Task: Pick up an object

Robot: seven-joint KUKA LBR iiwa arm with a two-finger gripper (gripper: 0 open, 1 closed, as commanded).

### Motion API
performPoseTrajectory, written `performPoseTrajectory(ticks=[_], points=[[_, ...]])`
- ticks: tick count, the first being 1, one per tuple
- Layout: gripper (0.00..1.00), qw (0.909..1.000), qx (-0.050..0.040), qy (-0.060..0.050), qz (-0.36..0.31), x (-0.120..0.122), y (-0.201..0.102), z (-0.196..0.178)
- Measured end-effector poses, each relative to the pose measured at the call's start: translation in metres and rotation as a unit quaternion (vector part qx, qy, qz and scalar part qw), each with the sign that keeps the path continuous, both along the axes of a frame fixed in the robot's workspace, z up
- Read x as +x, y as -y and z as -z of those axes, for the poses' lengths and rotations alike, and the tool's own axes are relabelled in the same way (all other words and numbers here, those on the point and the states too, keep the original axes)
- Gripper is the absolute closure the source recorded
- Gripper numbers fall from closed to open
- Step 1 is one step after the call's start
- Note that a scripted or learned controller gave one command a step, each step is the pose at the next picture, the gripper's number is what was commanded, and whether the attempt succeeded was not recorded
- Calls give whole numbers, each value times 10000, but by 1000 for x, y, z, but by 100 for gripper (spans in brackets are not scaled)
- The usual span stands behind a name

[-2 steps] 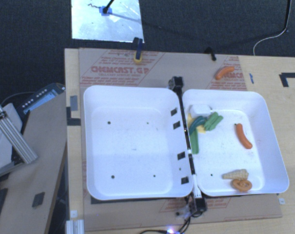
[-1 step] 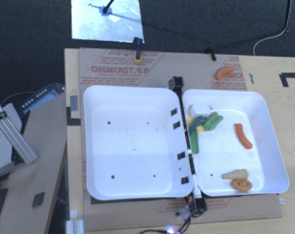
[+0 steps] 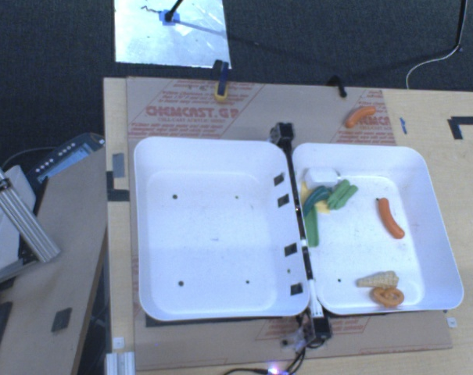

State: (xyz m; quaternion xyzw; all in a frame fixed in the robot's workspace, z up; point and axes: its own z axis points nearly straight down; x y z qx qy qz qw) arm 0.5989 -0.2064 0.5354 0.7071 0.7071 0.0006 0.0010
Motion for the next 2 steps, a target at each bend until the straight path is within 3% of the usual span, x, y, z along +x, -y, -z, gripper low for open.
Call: performPoseTrajectory(ticks=[1, 2], points=[[100, 10000, -1, 2, -2, -18, 0, 0], [100, 10000, 22, -39, -36, -110, -76, 62]])
